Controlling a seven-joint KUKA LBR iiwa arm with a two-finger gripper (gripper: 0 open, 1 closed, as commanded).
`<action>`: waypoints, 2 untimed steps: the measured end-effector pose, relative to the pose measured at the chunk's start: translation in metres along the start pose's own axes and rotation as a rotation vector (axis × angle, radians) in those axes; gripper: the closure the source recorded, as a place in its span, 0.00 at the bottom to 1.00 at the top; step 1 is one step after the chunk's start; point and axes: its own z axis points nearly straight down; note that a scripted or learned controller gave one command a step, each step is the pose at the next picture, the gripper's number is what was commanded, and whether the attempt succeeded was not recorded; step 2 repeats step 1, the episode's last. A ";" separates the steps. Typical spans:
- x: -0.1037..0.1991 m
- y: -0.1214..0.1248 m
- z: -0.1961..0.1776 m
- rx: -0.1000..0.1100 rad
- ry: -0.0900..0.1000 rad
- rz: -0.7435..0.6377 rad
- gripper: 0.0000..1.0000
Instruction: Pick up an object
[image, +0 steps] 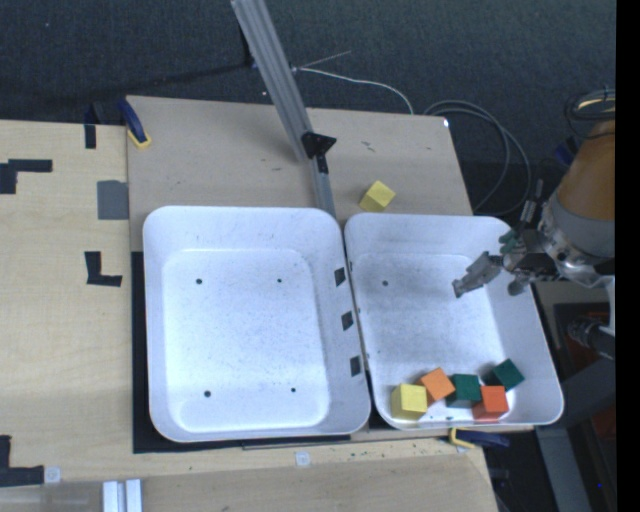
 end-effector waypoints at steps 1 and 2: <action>0.013 0.060 0.077 0.003 0.000 -0.003 0.00; 0.013 0.060 0.077 0.003 0.000 -0.003 0.00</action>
